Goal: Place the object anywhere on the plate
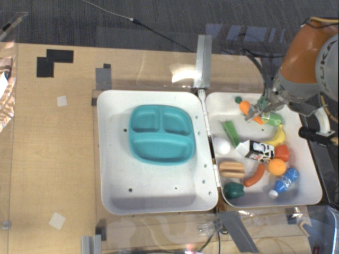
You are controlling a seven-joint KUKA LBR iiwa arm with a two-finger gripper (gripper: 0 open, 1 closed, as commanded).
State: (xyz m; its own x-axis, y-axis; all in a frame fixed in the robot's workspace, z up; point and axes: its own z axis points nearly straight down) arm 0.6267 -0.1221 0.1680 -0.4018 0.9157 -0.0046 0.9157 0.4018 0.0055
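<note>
While I watched from the overhead camera, the arm was reaching in from the right and hung low over the far end of the right bin, with its gripper down among the toys there. It sat right against a small carrot and just beside a green bottle, so I judged one of those two was the intended object; I could not tell which, and I could not tell whether the fingers were parted or closed, since the wrist hid them.

Everything else in that bin lay loose: a green pepper, a banana, a black-and-white carton, a tomato, an orange, a hot dog bun, a sausage, a blue bottle and a dark green lump.

On the left, the teal plate sat alone mid-bin, well apart from the pile, which left an open target. I judged the pick not yet secured and nothing carried across.
</note>
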